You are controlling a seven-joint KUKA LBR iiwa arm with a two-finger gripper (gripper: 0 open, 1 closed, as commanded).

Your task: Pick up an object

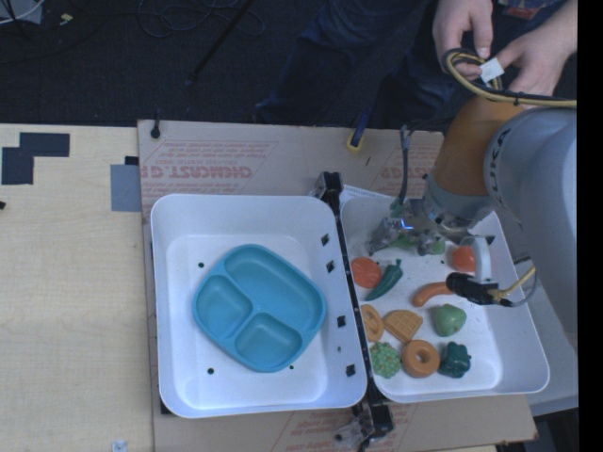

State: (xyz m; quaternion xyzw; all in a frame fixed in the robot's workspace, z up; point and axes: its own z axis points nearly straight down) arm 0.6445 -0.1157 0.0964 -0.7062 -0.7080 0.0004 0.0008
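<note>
- Several toy foods lay in the right bin [504, 342]. A tomato [366, 272] sat at 9 o'clock, a green chili [386, 281] was touching it, and a doughnut [420, 358] and broccoli [384, 359] sat toward 7 o'clock.
- The gripper [407, 234] hung low over the bin's 11 o'clock corner, near the tomato and chili. Whether it was released or clenched could not be told, and no item was seen in its grasp.
- Risk one was crowding. With the tomato and chili in contact, closing on either would likely catch both or push one aside.
- Risk two was the wall. The gripper stood close to the bin's back rim and to the divider at 9 o'clock, so a descent there could strike plastic instead of food.
- Risk three was slippage. The tomato looked round and smooth, and was judged liable to squirt out of an off-centre squeeze.
- Risk four was the person's hands [471, 22], which worked at 12 o'clock just beside the arm [532, 186]. Contact could jolt the approach.
</note>
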